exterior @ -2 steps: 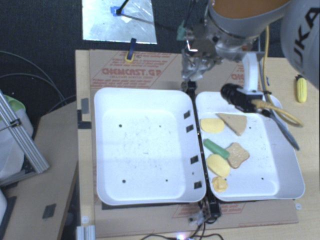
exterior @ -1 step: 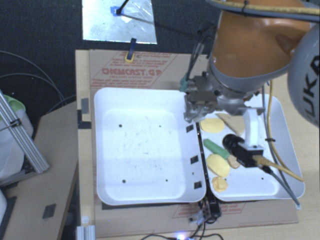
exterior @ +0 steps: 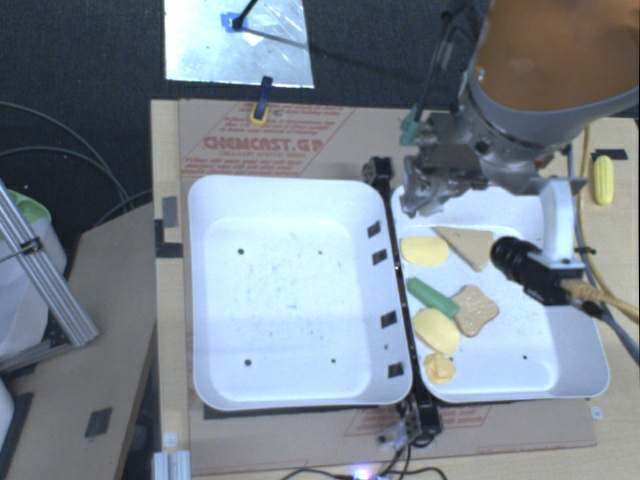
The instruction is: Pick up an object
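A: Where is the arm in the frame?

B: It fills the upper right: the grey arm with its orange band hangs over the far end of the right bin. The gripper sits at that bin's upper left corner, just above the food pieces.

A: Does it hold anything?

B: Nothing shows between its tips, and whether the claw is spread or pressed together I cannot tell (the metal parts blur into one grey mass there).

A: And the things to pick?

B: All lie in the right bin, toward its left side. A yellow oval piece lies just below the gripper, with a tan wedge beside it to the right. Lower down lies a green stick, touching a toast-like slice at its right end. Below those sits a second yellow oval, and near the bin's lower left corner a small yellow ruffled piece.

A: The left bin?

B: The left bin takes the middle of the frame, its white floor speckled with small dark marks.

A: Anything outside the bins?

B: A yellow corn-like item lies on the bench at the right edge, and a silvery sheet lies at the top.
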You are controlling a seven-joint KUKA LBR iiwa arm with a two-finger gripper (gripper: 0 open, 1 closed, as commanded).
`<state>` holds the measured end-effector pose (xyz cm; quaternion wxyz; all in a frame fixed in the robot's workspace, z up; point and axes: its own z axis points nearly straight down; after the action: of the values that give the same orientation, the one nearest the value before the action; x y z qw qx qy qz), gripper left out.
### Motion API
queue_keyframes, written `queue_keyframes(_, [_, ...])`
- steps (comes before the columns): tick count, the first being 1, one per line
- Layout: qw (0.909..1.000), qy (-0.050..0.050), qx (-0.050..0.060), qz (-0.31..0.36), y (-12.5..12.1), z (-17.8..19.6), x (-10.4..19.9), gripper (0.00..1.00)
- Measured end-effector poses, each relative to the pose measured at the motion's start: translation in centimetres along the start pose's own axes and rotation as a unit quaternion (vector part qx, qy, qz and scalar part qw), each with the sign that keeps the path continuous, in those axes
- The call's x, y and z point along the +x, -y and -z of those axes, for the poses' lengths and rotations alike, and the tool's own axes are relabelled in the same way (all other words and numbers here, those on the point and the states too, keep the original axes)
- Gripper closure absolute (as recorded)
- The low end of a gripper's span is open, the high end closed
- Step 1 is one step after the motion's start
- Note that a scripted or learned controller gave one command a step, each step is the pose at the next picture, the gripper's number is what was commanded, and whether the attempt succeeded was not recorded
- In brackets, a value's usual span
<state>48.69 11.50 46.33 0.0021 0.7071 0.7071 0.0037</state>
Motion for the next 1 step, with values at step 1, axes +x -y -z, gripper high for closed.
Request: queue_keyframes(1, [1.0, 0.0, 0.0, 0.004, -0.06, 0.83, 0.16, 1.0])
